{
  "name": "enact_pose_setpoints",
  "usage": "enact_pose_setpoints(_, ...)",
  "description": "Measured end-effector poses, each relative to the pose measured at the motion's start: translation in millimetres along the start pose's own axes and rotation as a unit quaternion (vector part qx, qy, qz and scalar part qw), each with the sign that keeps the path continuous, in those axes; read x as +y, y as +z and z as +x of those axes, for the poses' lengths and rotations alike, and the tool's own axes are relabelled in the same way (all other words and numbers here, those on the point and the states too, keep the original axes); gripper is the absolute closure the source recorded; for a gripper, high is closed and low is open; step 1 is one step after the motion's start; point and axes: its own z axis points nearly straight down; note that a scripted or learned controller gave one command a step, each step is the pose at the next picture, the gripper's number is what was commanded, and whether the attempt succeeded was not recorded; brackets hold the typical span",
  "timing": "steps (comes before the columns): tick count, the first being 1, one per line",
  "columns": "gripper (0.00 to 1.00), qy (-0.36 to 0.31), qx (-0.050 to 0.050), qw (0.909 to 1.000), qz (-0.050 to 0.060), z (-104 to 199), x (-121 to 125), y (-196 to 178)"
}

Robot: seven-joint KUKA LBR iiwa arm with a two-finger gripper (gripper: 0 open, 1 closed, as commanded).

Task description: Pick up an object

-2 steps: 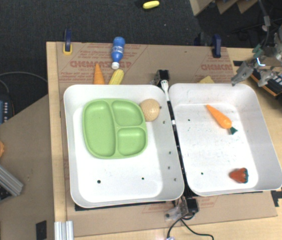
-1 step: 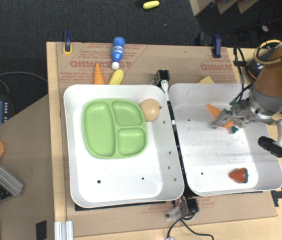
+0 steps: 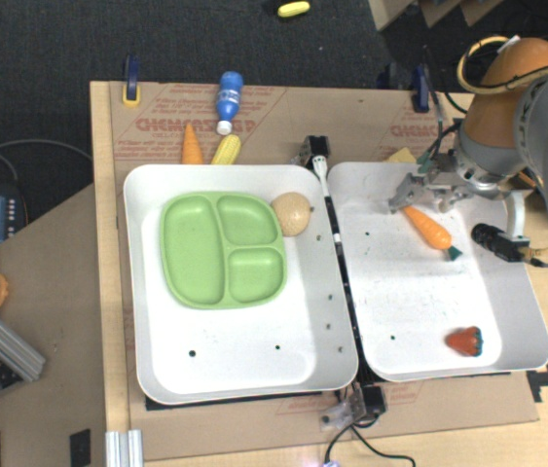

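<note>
Carrot (image 3: 427, 228) lies in the right bin (image 3: 507, 348), just below the jaws (image 3: 420, 189), which hang apart and hold nothing. Judging by this, the approach step is in hand; next they must drop astride the carrot and close.

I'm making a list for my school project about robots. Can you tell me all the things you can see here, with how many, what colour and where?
bins: 2, white, side by side on the bench
divided plate: 1, green, in the left bin
round ball: 1, tan, left bin, beside the plate
carrot: 1, orange, right bin, far part
strawberry: 1, red, right bin, near corner
bottle: 1, blue and white, on the bench behind the left bin
second carrot: 1, orange, behind the left bin
corn: 1, yellow, behind the left bin
arm: 1, grey and orange, right side
tool: 1, grey, over the right bin near the carrot
</note>
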Motion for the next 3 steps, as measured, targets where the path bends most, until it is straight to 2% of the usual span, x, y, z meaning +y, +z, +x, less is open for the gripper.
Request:
enact_pose_setpoints(1,1.00,0.001,-0.001,1.0000,0.000,-3,-2,-11)
enact_pose_setpoints(2,1.00,0.000,0.002,1.0000,0.004,55,-9,-35)
enact_pose_setpoints(3,1.00,0.000,0.002,1.0000,0.003,125,-42,-104)
